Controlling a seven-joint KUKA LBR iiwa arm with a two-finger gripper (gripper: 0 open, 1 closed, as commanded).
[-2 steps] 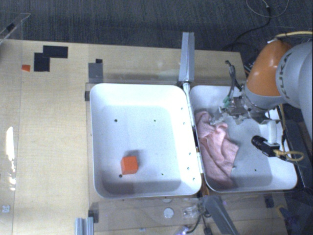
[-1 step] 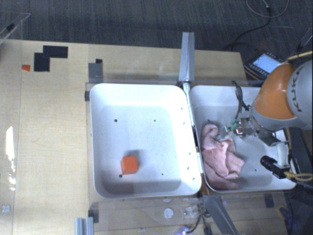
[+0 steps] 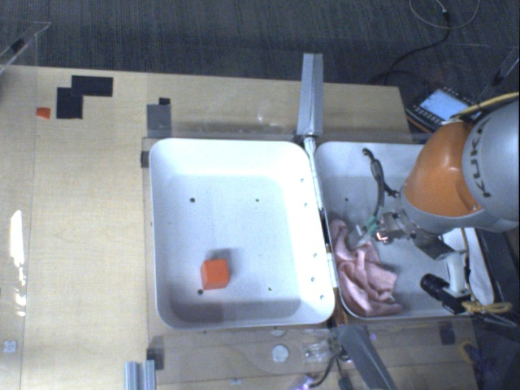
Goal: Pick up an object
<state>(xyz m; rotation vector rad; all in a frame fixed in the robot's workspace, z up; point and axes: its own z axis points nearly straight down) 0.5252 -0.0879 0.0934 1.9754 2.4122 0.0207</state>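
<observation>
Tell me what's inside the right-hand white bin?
The right-hand shallow white bin holds a crumpled pink cloth near its front left corner. The grey arm with the orange band covers the bin's right part, hiding whatever lies there.

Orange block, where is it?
The orange block sits in the left bin, near its front-left corner, far from the pink cloth in the right bin.

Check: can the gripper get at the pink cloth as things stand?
Probably yes. The gripper sits low in the right bin, right at the upper edge of the pink cloth. Nothing lies between them; the cloth is bunched against the bin's left wall, which may crowd a grasp.
</observation>
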